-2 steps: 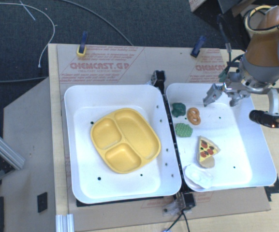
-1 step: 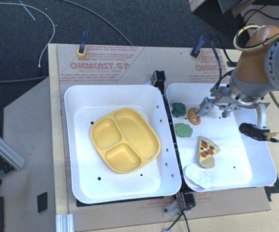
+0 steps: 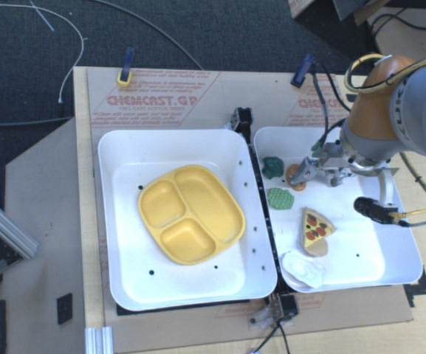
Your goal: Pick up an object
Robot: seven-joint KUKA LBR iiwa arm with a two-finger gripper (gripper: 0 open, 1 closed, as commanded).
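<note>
first, at the left, the worktop (image 3: 161,94) is a pale board with red print. on it sits the left bin (image 3: 117,168), a shallow, glossy white tub with rounded corners. a yellow plate (image 3: 190,212) of smooth plastic, split into three compartments, lies askew in its middle, with bare floor all round it.

the right bin (image 3: 360,257) touches it along one rim. a dark green lump (image 3: 273,167) lies near that shared wall, with a pale green knobbly piece (image 3: 280,198) just below it. a small brown-orange round piece (image 3: 297,175) lies just right of the two, right against the pincer (image 3: 310,172). i cannot tell how far the pincer is open, nor whether it grips anything.

lower down lie a toy pizza slice (image 3: 315,231) and, in the near corner, a crumpled white thing (image 3: 303,269). the grey arm (image 3: 412,116) covers the bin's far right, while the near right floor is bare.
</note>
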